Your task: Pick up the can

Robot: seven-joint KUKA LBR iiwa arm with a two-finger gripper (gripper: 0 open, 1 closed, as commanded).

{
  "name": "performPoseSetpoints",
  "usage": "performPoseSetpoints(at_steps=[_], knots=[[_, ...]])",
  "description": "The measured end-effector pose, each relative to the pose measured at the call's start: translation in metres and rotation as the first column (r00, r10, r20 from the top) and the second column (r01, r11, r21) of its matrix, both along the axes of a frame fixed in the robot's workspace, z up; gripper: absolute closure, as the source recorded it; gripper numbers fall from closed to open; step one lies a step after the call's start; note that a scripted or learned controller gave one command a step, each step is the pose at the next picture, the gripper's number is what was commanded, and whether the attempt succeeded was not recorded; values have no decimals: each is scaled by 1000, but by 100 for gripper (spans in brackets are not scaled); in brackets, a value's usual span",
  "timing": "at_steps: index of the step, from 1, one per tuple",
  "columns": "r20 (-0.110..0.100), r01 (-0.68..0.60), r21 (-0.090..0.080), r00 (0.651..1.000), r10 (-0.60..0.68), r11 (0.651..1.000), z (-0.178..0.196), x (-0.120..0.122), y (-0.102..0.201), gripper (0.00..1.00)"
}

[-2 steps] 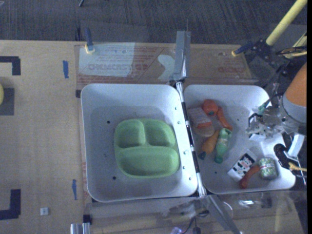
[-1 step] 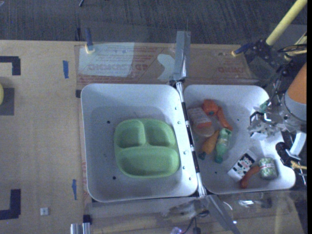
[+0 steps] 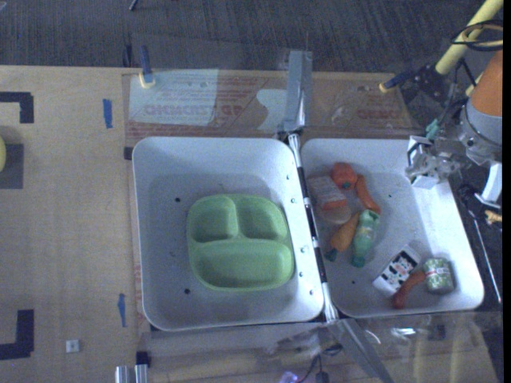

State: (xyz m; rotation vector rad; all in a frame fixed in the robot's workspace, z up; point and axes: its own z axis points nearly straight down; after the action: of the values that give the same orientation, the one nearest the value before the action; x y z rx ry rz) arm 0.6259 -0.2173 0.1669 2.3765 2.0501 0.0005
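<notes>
The can (image 3: 437, 275) is small and greenish with a pale label. It lies in the near right corner of the right bin (image 3: 463, 222). A red sausage-shaped toy (image 3: 405, 290) touches its left side. My gripper (image 3: 425, 168) hangs over the far right part of that bin, near its rim, well beyond the can and apart from it. Nothing shows in its grasp.
A black-and-white box (image 3: 397, 267), a green bottle (image 3: 365, 238), an orange carrot-like toy (image 3: 346, 232), a pale packet (image 3: 329, 195) and red-orange toys (image 3: 351, 179) lie in the right bin. The left bin (image 3: 160, 214) holds a green divided plate (image 3: 238, 241).
</notes>
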Motion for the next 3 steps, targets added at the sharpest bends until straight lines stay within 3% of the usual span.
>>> performPoseSetpoints(at_steps=[1,3], knots=[[1,48,0,999,-48,999,86,42,18,100],[-4,113,1,994,-113,994,87,41,29,100]])
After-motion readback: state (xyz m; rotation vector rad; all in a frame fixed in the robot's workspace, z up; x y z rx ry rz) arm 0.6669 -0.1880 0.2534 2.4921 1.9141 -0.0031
